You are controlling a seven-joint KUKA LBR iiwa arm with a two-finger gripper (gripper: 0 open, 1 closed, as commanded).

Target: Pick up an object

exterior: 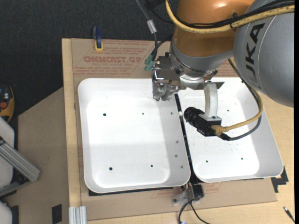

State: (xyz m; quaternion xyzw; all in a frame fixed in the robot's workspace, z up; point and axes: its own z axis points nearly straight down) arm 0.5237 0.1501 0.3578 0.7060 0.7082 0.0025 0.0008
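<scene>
Grey metal at the gripper (161,90), low over the seam between 2 bins (126,143). Cannot tell whether spread or pressed together. Cannot place any object from it; perhaps hidden beneath the arm (219,17).

The grey arm (261,45) with its orange band (210,6) leans in from the right and hangs over the top of the seam where the two shallow white bins meet, its metal pincer (161,93) low over the upper right corner of the left bin (126,139). A black cylindrical camera unit (198,120) on a white bracket juts from the wrist above the right bin (233,157), a yellow cable (243,127) looping from it. Both bins sit on a brown cardboard sheet (117,55) on the tabletop (42,125), with a blue and yellow clamp (97,38) at the sheet's far edge.
</scene>
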